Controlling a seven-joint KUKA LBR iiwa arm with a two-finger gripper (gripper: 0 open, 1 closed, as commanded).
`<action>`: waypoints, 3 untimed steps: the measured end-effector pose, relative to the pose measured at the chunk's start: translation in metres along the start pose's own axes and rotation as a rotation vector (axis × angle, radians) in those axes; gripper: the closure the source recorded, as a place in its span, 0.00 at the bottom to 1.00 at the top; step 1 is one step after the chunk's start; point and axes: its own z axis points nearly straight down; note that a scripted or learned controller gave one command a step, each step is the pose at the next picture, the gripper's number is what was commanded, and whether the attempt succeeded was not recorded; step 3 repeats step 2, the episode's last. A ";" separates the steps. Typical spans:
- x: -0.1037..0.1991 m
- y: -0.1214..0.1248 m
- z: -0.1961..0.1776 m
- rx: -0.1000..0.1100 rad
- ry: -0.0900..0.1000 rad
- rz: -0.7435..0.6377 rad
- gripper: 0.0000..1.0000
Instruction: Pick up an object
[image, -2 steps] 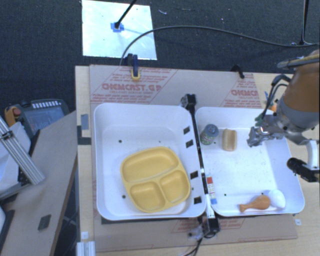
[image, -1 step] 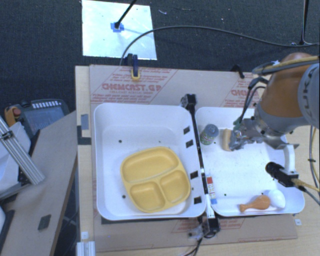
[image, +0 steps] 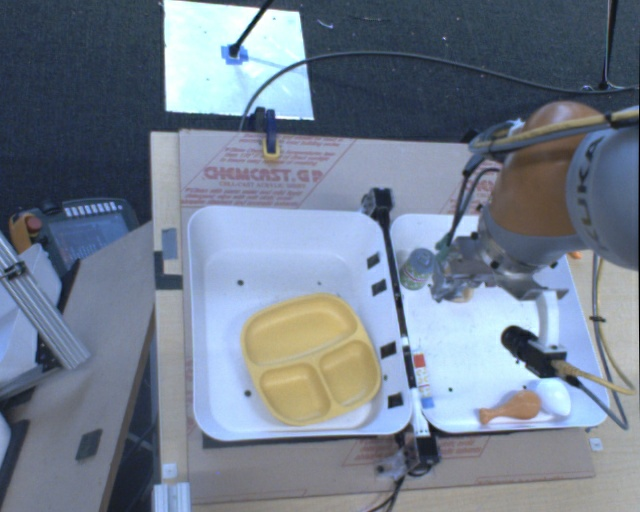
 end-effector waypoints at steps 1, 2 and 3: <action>0.054 -0.006 0.009 0.002 0.000 0.000 1.00; 0.104 -0.015 0.014 0.002 0.000 0.001 1.00; 0.104 -0.015 0.014 0.002 0.000 0.001 1.00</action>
